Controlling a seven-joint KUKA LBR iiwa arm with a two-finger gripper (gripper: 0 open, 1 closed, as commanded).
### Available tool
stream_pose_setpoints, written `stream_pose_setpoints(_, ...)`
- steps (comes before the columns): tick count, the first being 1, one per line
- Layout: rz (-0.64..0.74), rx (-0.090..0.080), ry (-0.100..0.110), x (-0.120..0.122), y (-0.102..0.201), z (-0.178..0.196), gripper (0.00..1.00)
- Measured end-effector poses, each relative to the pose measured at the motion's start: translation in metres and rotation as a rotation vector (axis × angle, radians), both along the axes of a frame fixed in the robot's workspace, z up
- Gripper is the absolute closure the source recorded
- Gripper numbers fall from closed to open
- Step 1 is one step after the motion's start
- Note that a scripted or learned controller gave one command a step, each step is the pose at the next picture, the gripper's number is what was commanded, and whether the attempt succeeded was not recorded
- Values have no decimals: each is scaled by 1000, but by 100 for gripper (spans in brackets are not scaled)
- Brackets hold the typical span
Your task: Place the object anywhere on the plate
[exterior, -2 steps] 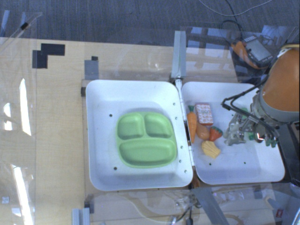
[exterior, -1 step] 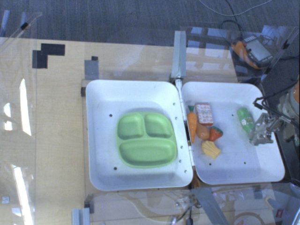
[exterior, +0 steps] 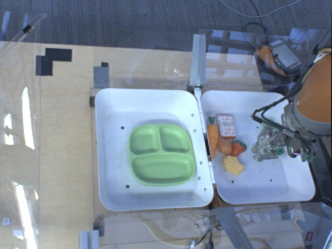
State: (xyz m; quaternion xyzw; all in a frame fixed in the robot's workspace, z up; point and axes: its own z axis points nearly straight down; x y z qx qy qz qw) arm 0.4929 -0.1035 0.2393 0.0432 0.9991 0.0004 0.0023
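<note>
A green divided plate (exterior: 161, 154) lies in the middle of the left white bin (exterior: 111, 139). In the right bin (exterior: 290, 191) several small toy foods cluster near the left wall: an orange carrot (exterior: 212, 139), a pinkish box (exterior: 225, 125), a brown-orange piece (exterior: 224, 146), a red piece (exterior: 238, 148) and a yellow piece (exterior: 233, 165). My gripper (exterior: 264, 150) hangs over the right bin, to the right of the cluster, pointing down-left. Nothing shows between its fingers.
A metal divider (exterior: 197, 61) runs up from between the two bins. Cables and a dark device (exterior: 282, 56) lie behind the right bin. The arm's orange band (exterior: 314, 95) looms over the right bin's far right corner.
</note>
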Motion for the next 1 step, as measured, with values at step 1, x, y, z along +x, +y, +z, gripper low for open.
stream_pose_setpoints(1, 258, -6, -14, 8, -59, 161, 100)
